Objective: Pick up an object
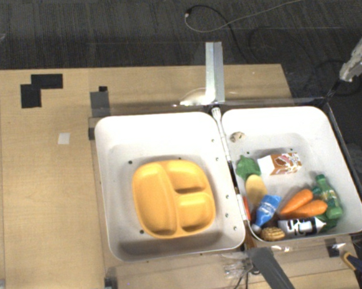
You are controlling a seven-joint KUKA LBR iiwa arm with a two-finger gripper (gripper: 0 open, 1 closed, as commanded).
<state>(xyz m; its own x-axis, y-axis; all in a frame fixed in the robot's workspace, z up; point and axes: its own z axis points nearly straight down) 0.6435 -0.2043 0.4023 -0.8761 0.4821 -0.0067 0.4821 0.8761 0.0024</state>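
Note:
The right white bin (pixel 304 125) holds a cluster of small items at its near side. Among them are a green pepper (pixel 247 167), a pale yellow piece (pixel 255 188), a blue bottle (pixel 267 207) and two orange carrots (pixel 296 201). A green bottle (pixel 329 198), a black and white bottle (pixel 301 226), a brown biscuit (pixel 273 232) and a white and brown packet (pixel 282 163) lie there too. My gripper (pixel 358 58) sits at the view's upper right, beyond the bin's far right corner and well away from every item. Nothing shows in its grasp.
The left bin (pixel 113 152) carries a yellow divided plate (pixel 172 196). A small pale object (pixel 236 136) lies alone near the right bin's far left corner. A metal post (pixel 215 72) rises behind the seam between the bins.

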